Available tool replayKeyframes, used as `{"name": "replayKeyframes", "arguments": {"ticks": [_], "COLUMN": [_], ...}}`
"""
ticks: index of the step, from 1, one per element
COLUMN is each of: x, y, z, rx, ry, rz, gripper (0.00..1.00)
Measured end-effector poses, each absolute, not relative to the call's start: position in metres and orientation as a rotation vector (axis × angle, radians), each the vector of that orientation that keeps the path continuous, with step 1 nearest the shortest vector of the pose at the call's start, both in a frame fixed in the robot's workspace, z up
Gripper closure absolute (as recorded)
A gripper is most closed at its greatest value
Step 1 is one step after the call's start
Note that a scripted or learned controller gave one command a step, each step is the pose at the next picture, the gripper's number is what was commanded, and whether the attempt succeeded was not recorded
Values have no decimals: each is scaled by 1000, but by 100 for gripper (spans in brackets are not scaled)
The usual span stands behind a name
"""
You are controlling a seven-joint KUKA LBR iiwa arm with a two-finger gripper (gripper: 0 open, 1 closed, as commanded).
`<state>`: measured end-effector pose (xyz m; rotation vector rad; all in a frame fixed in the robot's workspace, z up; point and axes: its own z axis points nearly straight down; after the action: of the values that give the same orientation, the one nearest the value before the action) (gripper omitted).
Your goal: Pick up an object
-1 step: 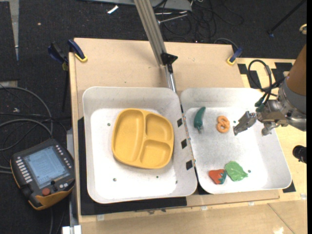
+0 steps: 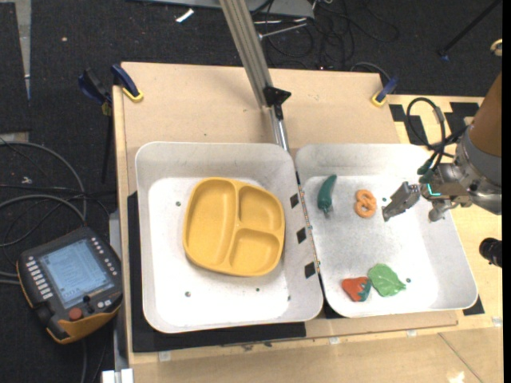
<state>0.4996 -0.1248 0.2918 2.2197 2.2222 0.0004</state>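
- We see the task's candidates in the shallow white right-hand bin [image 2: 447, 250]: a small orange pretzel-shaped toy [image 2: 366, 203] near the bin's middle, a dark green pepper-like plastic piece [image 2: 326, 193] at its nine o'clock, and towards six o'clock a red plastic piece [image 2: 355, 289] touching a bright green leafy plastic piece [image 2: 387, 280]
- We judge the orange pretzel-shaped toy the nearest target; it lies flat, just to the nine o'clock side of the two-finger gripper [image 2: 397, 203]
- It looks like light, stiff moulded plastic, probably smooth and a little slippery, and not fragile; its holes and thin lobes leave little for pads to bear on, so we would close across its outer width rather than on a single loop
- The dark green pepper-like plastic piece seems just as light, and we would take it across its narrow waist
- The red and green pair lie in contact, so a grasp there risks nudging one while taking the other
- The gripper hangs over the right-hand bin at about three o'clock of the pretzel, its dark fingers pointing towards it; it has nothing between them, but how far apart they stand we cannot tell from this slant
- The shallow white left-hand bin [image 2: 160, 174] holds a yellow compartmented plastic tray [image 2: 234, 227], well apart from the gripper
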Motion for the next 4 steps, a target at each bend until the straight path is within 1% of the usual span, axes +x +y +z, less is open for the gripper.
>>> {"name": "replayKeyframes", "arguments": {"ticks": [1, 2, 3, 4], "x": [503, 504, 501, 503], "y": [-117, -115, -118, -118], "z": [231, 188, 144, 156], "rx": [2225, 2225, 2226, 2222], "ry": [2226, 2225, 2224, 2221], "rz": [-6, -5, -5, -1], "gripper": [0, 0, 0, 100]}}
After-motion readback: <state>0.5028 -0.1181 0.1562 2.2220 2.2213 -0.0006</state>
